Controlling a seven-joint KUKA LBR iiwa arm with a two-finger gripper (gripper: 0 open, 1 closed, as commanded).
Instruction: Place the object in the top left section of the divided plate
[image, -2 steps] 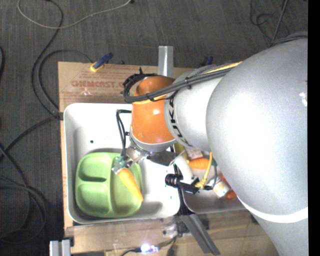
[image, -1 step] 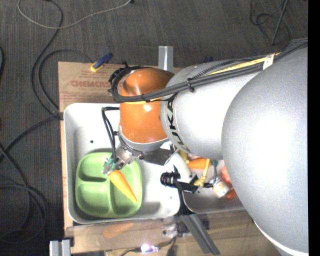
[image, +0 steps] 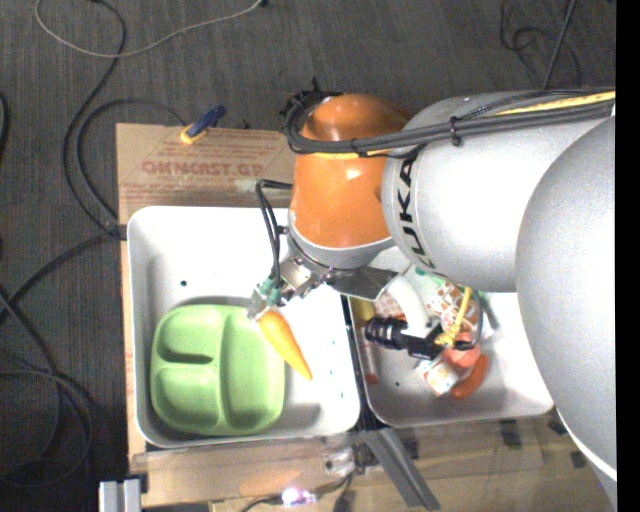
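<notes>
Hanging by its leafy end, the carrot (image: 285, 344) slants down and to the right from the claw (image: 269, 295), whose fingers look clenched on the green stub at the top. That grip on the thin end is probably why the root dangles at a tilt and not upright. I judge it held and not lying flat, though the slanted view makes its height hard to read.

The carrot sits over the right edge of the green plate (image: 215, 375), which lies in the lower left corner of the left bin (image: 200, 235). The plate's bare top left section (image: 188, 338) is across the plate from the carrot, towards the bin's left wall. So the carry looks underway and the placing is not yet done.

Since the carrot's tip points away from the target, the claw would likely need to pass left over the plate's ridges before letting go, or the root may land in the large right section.

A heap of packets (image: 425, 295) and a red thing (image: 472, 376) lie in the right bin (image: 520, 395), well clear of the plate.
</notes>
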